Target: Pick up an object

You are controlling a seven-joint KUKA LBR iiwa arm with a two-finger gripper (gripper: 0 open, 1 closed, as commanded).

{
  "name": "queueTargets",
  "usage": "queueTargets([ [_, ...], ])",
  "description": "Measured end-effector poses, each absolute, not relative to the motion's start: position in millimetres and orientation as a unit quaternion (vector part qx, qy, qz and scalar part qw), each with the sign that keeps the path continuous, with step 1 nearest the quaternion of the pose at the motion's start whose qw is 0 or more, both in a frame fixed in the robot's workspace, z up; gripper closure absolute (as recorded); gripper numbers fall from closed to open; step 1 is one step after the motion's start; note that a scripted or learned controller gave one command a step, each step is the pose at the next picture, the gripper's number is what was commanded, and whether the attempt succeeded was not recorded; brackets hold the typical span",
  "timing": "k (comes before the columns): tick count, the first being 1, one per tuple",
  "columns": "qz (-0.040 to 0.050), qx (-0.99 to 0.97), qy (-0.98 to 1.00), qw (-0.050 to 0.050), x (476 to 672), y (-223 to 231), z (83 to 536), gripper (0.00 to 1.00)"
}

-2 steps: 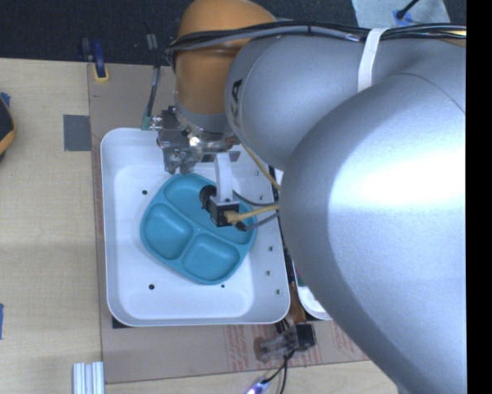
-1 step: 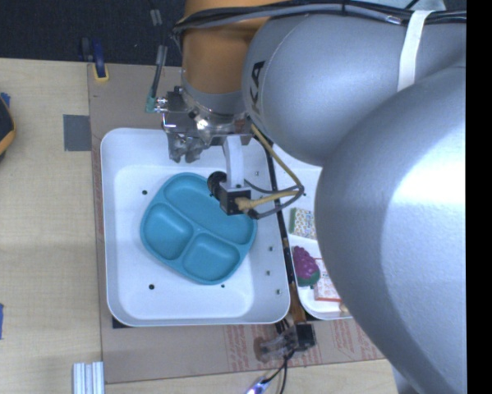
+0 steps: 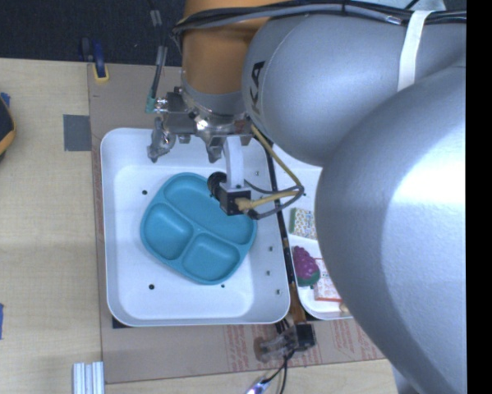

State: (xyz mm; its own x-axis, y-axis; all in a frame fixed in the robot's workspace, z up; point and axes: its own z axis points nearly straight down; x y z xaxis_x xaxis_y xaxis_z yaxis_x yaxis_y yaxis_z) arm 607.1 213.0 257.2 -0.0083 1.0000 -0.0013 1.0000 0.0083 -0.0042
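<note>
In the left bin (image 3: 118, 245), a blue divided tray (image 3: 188, 240) lies flat, about mid-floor. The end effector (image 3: 186, 149) hangs over the bin's far side, fingers spread, nothing between them, just beyond the tray's far edge.

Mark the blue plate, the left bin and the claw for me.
Blue plate (image 3: 177, 225): camera view, its large compartment.
Left bin (image 3: 188, 304): camera view, bare floor near the front wall.
Claw (image 3: 186, 151): camera view, midway between its fingertips.
</note>
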Motion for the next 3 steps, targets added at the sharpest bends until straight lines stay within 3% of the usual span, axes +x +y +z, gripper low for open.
queueTargets([
  [1, 0.0002, -0.706, -0.709, 0.000, 622.0, 177.5, 121.4, 0.00],
  [2, 0.0014, -0.705, -0.709, 0.001, 656.3, 211.2, 136.1, 0.00],
  [3, 0.0013, -0.706, -0.708, 0.001, 656.2, 117.2, 240.4, 0.00],
])
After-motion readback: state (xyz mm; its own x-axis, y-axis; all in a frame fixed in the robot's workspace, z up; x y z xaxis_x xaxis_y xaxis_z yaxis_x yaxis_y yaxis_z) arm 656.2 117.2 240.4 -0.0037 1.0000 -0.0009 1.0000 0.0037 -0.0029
